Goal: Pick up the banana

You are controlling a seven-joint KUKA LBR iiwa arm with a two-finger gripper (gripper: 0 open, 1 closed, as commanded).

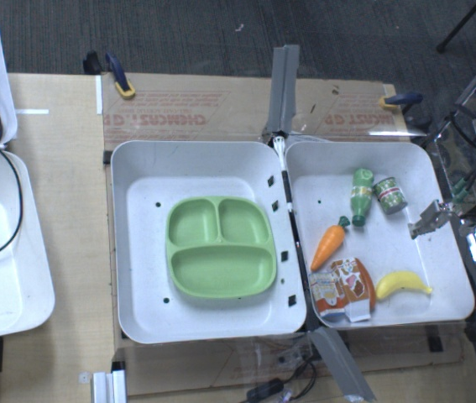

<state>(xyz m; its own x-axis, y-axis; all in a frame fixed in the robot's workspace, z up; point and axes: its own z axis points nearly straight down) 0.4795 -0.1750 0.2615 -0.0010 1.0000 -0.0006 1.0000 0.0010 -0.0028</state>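
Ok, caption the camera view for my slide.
Tool at the right bin's right edge; banana beside carrot, bottle, can; green plate left.

Open floor above banana; snack packet just left, bin wall right.

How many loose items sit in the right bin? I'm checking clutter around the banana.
5: banana near the front right, carton left of it, carrot above the carton, green bottle and small can farther back.
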